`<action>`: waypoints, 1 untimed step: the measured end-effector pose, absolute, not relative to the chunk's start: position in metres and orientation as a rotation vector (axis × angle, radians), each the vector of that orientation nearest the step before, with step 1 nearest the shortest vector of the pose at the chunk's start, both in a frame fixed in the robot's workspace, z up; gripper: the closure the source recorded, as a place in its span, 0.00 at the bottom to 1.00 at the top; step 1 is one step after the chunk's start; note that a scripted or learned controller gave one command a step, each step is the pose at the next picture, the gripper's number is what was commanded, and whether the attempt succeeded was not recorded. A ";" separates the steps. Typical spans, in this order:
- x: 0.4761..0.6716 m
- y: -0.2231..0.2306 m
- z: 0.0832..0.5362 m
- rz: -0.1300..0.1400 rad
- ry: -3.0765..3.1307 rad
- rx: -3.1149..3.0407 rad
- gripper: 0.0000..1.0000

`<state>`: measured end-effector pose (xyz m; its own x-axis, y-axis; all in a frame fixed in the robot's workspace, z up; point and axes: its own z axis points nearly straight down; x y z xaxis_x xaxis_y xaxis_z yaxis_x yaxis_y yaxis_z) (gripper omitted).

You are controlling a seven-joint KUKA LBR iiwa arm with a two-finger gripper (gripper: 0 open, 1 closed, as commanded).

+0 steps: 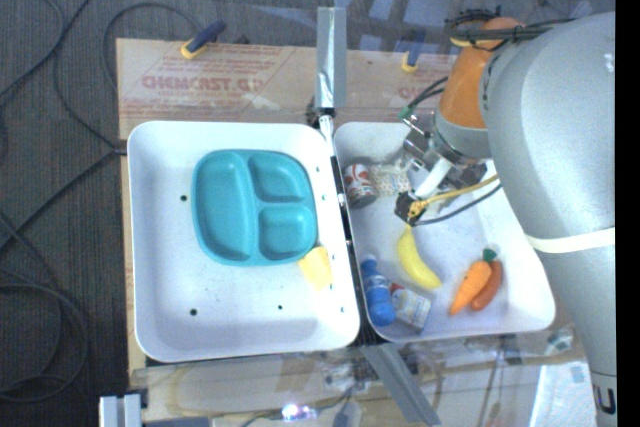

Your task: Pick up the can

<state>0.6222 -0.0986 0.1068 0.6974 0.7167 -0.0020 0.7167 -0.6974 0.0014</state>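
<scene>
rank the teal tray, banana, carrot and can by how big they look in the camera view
1. teal tray, by far the largest
2. banana and carrot: they look about alike, so I won't rank one over the other
3. can, the smallest

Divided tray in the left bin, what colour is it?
Plain teal. The divided tray shows best in the camera view, inside the left bin.

can (pixel 360 185), red-and-white label, silvery end, lying on its side, far-left part of right bin (pixel 452 245), near its left wall
</scene>
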 end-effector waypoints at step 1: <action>0.645 -0.164 0.119 -0.010 1.060 2.956 0.00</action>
<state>0.6448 -0.1641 0.1193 0.7722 0.6354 -0.0060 0.6354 -0.7722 -0.0012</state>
